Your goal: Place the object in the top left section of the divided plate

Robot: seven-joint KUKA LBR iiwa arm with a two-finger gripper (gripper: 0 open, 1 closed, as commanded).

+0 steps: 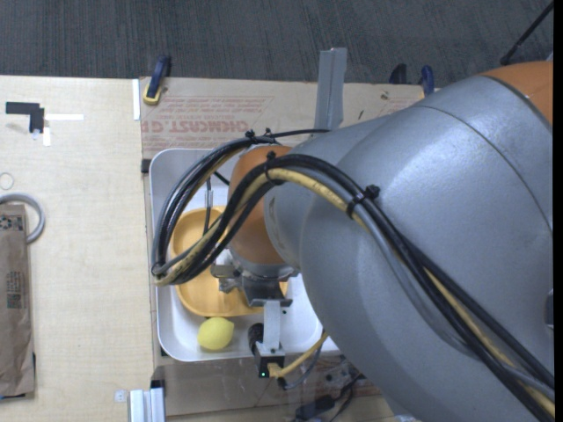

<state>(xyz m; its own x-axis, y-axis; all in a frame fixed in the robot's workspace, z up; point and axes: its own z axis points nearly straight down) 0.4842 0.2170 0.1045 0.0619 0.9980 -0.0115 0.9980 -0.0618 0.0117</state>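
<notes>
The grey arm (pixel 440 236) covers most of the desk's right half, its orange-banded wrist reaching down into the white bin (pixel 167 323) that sits toward the desk's near edge. Black and yellow cables loop off the wrist and hang over the bin's left side. Under the wrist lies the yellow divided plate (pixel 189 236), much of it hidden by the arm and cables, so its sections cannot be told apart. The jaws (pixel 259 301) sit low over the plate's near edge; whether they are clenched or released cannot be told, since the wrist body blocks them. The small yellow object (pixel 215 333), round like a lemon, rests on the bin floor just beside the plate's near rim, close to the bin's near wall and just to the left of the jaws.

Risks, as a judgement: the object looks round and smooth, so a grip slightly off centre could squirt it away along the bin floor. The plate rim so close by could catch a finger. The hanging cables could also drag the plate.
</notes>
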